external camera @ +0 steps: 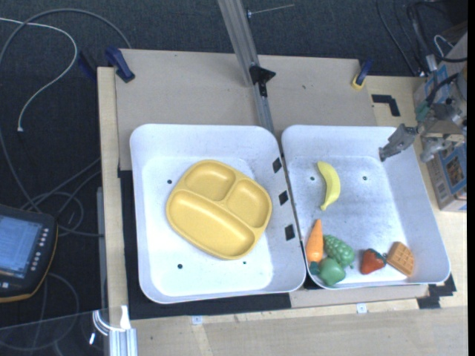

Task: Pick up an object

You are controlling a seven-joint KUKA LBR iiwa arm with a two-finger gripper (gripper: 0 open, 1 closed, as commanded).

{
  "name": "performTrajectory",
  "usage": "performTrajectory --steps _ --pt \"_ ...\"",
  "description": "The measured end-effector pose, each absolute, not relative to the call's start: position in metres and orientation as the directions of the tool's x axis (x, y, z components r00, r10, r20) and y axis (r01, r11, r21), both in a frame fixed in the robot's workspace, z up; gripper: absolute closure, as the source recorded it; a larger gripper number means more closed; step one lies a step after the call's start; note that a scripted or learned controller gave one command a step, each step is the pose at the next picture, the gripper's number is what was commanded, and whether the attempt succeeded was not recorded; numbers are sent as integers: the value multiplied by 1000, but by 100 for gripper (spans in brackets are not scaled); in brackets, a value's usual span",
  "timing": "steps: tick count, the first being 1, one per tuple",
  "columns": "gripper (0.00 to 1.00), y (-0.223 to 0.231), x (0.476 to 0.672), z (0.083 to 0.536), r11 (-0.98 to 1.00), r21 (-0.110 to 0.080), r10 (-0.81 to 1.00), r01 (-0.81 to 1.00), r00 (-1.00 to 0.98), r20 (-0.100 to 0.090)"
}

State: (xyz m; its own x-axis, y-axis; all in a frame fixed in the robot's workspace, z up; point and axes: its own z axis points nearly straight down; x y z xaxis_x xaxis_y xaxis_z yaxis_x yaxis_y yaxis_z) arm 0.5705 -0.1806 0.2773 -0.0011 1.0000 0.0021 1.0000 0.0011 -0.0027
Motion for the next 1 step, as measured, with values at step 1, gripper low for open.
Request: performTrajectory --steps 1 --pt "0 -181 570 277 1 -3 1000 1000 -1 2"
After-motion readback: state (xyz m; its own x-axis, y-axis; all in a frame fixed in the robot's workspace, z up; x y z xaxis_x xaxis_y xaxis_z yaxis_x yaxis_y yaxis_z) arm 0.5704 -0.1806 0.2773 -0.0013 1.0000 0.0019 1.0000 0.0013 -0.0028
